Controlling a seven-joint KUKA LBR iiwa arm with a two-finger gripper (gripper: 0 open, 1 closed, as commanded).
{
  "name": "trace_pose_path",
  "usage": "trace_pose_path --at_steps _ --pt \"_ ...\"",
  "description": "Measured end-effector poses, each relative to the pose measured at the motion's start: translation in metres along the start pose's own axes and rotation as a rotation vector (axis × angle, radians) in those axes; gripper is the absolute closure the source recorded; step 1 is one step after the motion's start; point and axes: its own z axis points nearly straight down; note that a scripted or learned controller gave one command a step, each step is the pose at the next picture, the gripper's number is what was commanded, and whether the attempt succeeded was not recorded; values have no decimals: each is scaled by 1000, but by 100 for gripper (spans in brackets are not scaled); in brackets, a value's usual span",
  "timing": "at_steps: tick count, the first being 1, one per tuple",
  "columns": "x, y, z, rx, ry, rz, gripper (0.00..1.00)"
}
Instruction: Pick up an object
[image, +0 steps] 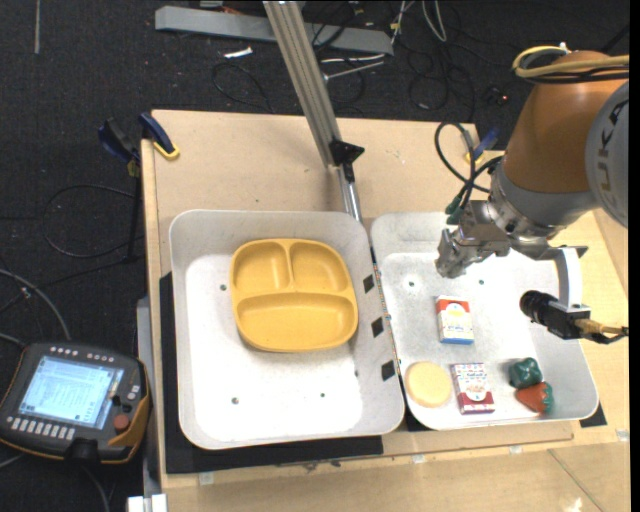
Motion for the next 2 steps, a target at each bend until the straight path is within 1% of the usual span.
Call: trace_pose_path --at_steps 1,2 --pt "58 18 10 2 1 -1 100" --pt "103 42 29 2 0 0 100"
